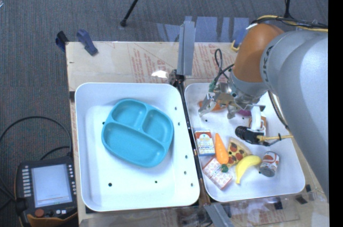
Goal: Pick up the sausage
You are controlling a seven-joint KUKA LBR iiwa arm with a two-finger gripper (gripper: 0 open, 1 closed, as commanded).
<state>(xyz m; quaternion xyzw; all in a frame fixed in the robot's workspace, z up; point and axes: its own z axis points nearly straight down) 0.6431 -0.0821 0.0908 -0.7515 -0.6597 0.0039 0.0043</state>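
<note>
Pincer (218, 104) low at right bin's (292, 180) far left corner; finger spread unreadable, cannot tell. Carrot (221, 149), banana (246, 166) lie nearer.

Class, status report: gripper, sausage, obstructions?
Gripper low in right bin, far end. Sausage probably the orange piece beneath it, mostly hidden. Carrot nearby, apart.

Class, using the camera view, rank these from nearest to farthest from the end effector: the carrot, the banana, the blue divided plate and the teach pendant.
Measured from the end effector at the top of the right bin:
1. Carrot, just below it in the same bin.
2. Banana, lower right in that bin.
3. Blue divided plate, in the left bin.
4. Teach pendant, off the bench at lower left.
</note>
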